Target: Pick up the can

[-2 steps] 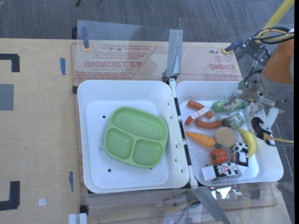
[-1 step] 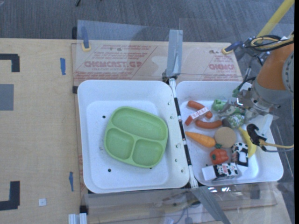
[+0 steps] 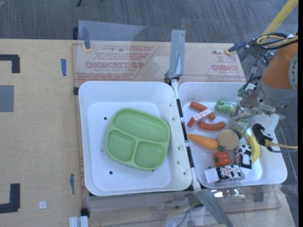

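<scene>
The left bin holds a green divided plate; the right bin crowds toy food around the tool, its spread unclear.

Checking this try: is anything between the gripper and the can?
Nothing visible. The gripper hovers in the right bin, and the green can lies just to its left with no toy between them.

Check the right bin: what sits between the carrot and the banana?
In the camera view, a round tan bun lies between the carrot and the banana, touching or nearly touching the carrot's thick end.
</scene>
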Tool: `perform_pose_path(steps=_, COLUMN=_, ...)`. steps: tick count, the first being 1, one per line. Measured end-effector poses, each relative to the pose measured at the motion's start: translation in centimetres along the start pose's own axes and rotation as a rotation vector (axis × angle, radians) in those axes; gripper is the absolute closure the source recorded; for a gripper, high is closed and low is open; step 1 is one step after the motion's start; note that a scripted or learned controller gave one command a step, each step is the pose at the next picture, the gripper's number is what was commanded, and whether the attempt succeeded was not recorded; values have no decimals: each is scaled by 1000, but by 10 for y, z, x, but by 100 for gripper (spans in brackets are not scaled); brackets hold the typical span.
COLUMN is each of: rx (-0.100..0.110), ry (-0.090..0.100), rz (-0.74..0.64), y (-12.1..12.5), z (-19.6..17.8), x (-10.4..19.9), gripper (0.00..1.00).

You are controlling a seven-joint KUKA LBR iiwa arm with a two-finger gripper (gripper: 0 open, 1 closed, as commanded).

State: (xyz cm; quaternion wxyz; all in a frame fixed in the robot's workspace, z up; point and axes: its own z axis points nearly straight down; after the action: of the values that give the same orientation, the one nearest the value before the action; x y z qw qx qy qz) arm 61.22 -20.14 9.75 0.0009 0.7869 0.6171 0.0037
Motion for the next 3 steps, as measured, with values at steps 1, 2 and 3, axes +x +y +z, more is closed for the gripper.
perform_pose_path(steps=1, rx=4, ry=-5, rz=11, y=-11, z=-122, x=57, gripper=100)
perform_pose_path(steps=2, rx=5, ry=-5, rz=11, y=-11, z=-121, x=56, gripper=0)
perform_pose_path(steps=3, rx=9, ry=-5, rz=112, y=-29, z=-41, x=-3, gripper=0)
